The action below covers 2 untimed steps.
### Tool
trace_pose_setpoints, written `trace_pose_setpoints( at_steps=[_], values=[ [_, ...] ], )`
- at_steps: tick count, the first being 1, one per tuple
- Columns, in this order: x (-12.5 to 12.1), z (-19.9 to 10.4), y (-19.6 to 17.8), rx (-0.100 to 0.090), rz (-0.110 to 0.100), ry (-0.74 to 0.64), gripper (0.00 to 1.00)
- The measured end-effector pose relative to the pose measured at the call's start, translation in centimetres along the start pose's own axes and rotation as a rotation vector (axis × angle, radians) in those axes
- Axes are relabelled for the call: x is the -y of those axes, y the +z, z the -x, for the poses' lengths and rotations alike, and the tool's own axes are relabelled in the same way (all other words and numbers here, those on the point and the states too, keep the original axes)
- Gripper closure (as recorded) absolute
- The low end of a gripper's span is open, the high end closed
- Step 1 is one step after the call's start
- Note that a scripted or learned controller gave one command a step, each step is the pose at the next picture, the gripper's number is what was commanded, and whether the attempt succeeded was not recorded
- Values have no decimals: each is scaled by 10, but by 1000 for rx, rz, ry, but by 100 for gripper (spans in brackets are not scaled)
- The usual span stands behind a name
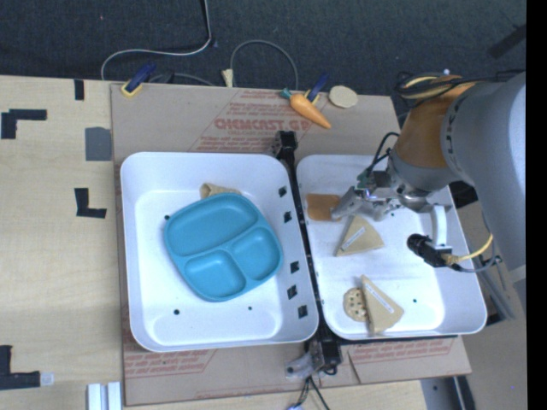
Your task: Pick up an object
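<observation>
Tool (369, 202) poised, prongs spread narrow, holding nothing, above the tan wedge (360, 238) at six o'clock: light, stiff—pinch its edges.

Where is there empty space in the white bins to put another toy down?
Left bin: bare floor along the front edge and front corners, below the blue plate. Right bin: a bare patch at the front right, beside the cookie and wedge. It is crowded near the claw.
</observation>
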<state>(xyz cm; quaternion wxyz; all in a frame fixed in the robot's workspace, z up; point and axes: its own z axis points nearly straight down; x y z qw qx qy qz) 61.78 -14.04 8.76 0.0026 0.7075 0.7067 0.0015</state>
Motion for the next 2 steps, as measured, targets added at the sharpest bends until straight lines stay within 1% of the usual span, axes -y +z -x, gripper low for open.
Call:
trace_pose_setpoints(
  at_steps=[1, 2],
  values=[
    [26, -13, 0, 3, 3, -2, 0],
    [25, -12, -10, 4, 3, -1, 100]
  ],
)
